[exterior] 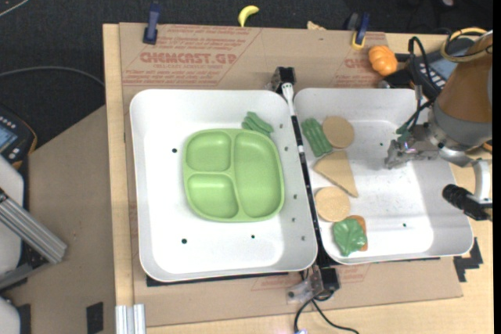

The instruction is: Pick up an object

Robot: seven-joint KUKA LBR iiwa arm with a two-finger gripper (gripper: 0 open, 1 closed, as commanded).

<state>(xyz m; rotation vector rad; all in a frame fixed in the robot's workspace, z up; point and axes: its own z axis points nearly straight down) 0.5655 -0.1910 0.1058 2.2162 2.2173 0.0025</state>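
Note:
My gripper hangs over the right bin, near its right-hand middle, with the arm's orange band behind it at the right edge. Nothing shows between its tips. To its left in that bin lie a green pickle-like piece, a tan round disc, a tan wedge, a second tan disc and a green leafy toy at the front. A small green piece rests in the left bin by the tray's far edge.
A green three-compartment tray sits in the left bin. On the cardboard behind the bins lie a yellow banana and an orange fruit. Blue clamps hold the back edge.

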